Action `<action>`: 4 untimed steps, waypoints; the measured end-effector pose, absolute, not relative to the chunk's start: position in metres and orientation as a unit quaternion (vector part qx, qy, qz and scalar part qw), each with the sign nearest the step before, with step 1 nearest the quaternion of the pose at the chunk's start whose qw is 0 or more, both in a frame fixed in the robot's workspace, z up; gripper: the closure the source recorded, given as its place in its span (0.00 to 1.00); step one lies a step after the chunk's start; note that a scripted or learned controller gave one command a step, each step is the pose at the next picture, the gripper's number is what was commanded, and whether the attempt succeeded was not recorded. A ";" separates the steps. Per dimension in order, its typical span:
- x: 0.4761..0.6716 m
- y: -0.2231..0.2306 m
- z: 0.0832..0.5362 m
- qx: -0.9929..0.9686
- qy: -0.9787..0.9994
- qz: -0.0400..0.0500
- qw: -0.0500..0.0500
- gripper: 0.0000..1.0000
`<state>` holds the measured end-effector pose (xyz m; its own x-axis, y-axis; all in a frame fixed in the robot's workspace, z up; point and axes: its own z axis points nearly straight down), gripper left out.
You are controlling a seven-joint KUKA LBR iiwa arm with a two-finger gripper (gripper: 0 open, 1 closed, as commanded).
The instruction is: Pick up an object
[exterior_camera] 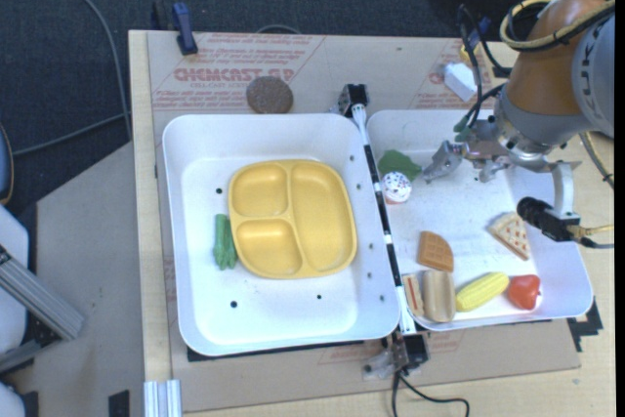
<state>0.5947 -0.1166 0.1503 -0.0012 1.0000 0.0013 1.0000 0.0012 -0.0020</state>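
Roughly half of the right bin (576,293) taken up by food, all of it toward the near side: hot dog (433,295) against the near-left rim, corn cob (482,291) and red tomato (524,291) just right of it, bread slice (436,251) a little farther back, sandwich triangle (510,234) near the right wall. Bare white floor open across the bin's middle and far part. Green leaf (397,162) and small white spotted ball (395,186) tucked at the left rim, by the divider between bins. Left bin (186,210) holding a yellow divided plate (291,217) at centre, with a green pod (225,241) just beside its left edge; clear floor all round near the walls.

Gripper (467,161) low over the far part of the right bin, right of the leaf; open or closed cannot be told, and nothing seen gripped. Black fitting (543,217) jutting toward the sandwich triangle. Arm (552,63) reaching in from the far right, orange band above the wrist, bent downward.
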 end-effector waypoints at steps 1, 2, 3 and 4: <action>0.550 -0.070 0.185 -0.707 -0.707 0.000 0.002 0.00; 0.496 -0.098 0.084 -0.707 -0.707 0.000 0.000 0.00; 0.496 -0.098 0.094 -0.707 -0.707 -0.001 0.000 1.00; 0.554 -0.034 0.185 -0.707 -0.708 -0.001 0.000 1.00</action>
